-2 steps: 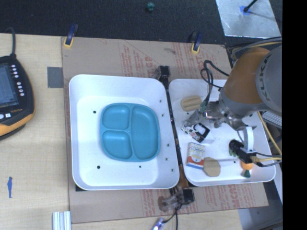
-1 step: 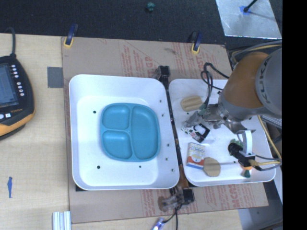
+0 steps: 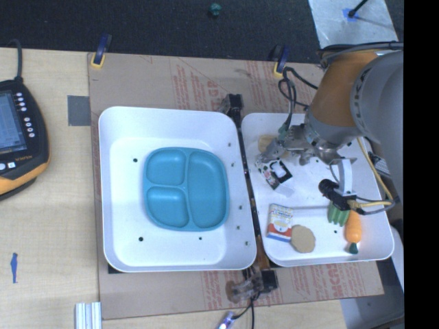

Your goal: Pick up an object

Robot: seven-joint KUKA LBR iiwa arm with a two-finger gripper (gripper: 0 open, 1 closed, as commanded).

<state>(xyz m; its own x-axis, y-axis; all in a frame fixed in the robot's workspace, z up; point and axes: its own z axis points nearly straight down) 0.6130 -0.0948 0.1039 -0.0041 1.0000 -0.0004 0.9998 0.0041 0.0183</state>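
Tablet (image 3: 17, 136): black with an orange edge, on the bench at far left.
Clamps (image 3: 101, 50): 2, blue and yellow, on the cardboard's (image 3: 171, 74) top edge.
Tape (image 3: 78, 110): grey patch beside the cardboard.

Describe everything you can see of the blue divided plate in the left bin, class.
The blue divided plate is a light-blue rounded rectangle that looks like moulded plastic. Raised ridges split it into three compartments: two smaller ones on the left, one long one on the right. It lies flat and face up, slightly turned, near the middle of the left bin. It touches only the bin floor, and its compartments hold nothing.
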